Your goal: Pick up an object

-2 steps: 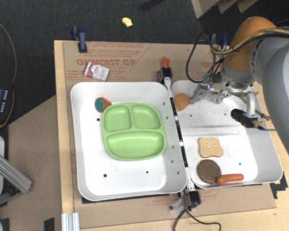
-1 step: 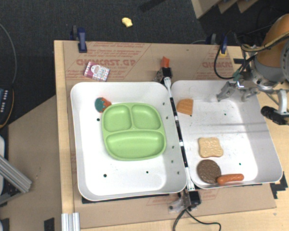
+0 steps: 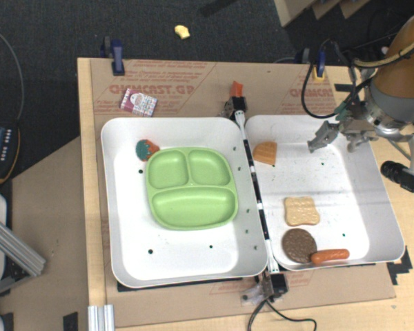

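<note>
Camera view, looking down on both bins: my gripper (image 3: 329,135) hangs over the upper part of the right bin (image 3: 372,205), toward the right side of the frame, with my grey wrist and the orange band above it just off the bin's upper right corner. Whether my fingers are spread or pressed together, I cannot tell from here; the tips blur into a dark grey wedge. Nothing is visibly between them, so I claim no catch.

Candidates in my bin: an orange wedge-shaped piece (image 3: 265,152) sits at the upper left of this bin, close to the divider. It lies left of my gripper and slightly lower in the frame, near but apart. That is my closest target, I judge, and the move turns on a short slide leftward and down.

Further down the frame: a tan toast-shaped piece (image 3: 301,211), then a dark brown round patty (image 3: 299,244) near the lower edge, with an orange-red sausage (image 3: 329,256) touching or just beside it, long axis running left to right.

In the left bin (image 3: 124,205), a green divided tray (image 3: 191,187) fills the middle, and a small red-and-teal object (image 3: 148,149) rests at its upper left corner, well apart from me.
</note>
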